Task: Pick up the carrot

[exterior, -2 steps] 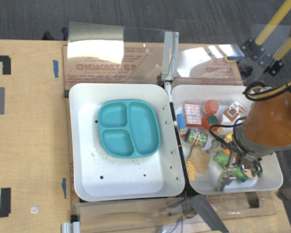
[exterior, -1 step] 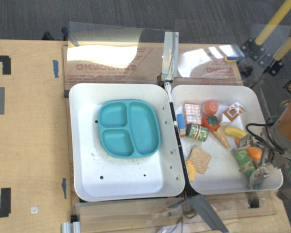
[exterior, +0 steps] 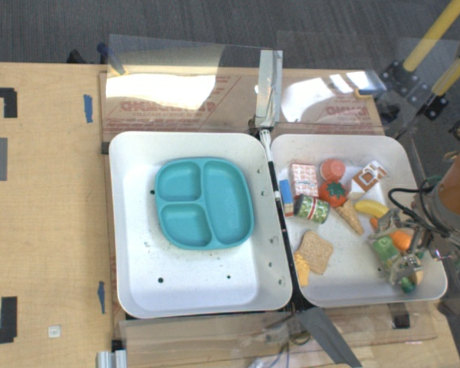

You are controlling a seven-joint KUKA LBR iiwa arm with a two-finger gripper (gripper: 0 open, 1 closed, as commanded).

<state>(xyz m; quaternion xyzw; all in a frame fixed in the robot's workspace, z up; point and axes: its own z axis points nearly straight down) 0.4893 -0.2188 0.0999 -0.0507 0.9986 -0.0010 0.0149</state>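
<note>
The carrot (exterior: 399, 241) is a small orange piece with a green leafy end (exterior: 383, 246). It lies near the right wall of the right bin (exterior: 428, 286). My gripper (exterior: 405, 262) hangs low over that same corner, reaching in from the right. Its grey metal parts and black cables crowd right against the carrot and partly cover it. I cannot make out whether the carrot is between the gripper's parts or just beside them.
The right bin also holds a toast slice (exterior: 316, 251), a banana (exterior: 370, 207), a green can (exterior: 313, 209), a tomato (exterior: 333, 169), a red-and-white box (exterior: 304, 179) and a small carton (exterior: 369, 176). In the left bin (exterior: 138, 282) lies a teal divided plate (exterior: 204, 202).
</note>
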